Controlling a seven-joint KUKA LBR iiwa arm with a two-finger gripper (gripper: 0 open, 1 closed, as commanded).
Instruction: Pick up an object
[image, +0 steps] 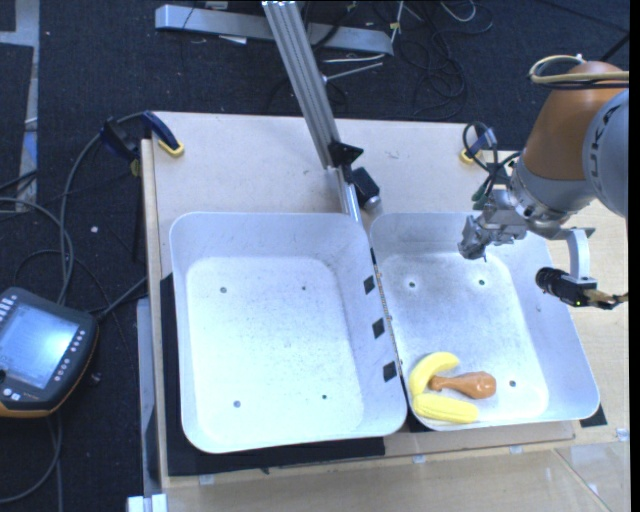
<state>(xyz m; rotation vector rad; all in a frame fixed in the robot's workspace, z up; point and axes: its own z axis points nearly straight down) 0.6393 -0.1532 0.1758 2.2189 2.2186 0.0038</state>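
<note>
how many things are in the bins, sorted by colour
yellow: 2, the upper banana and the lower banana, both in the right bin
brown: 1, the chicken drumstick lying between them
total: 3

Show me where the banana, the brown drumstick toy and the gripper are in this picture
banana (432, 368), camera view, on the upper curved yellow part.
brown drumstick toy (472, 384), camera view, on its thick brown body.
gripper (472, 246), camera view, at the fingertip end above the right bin.
</note>
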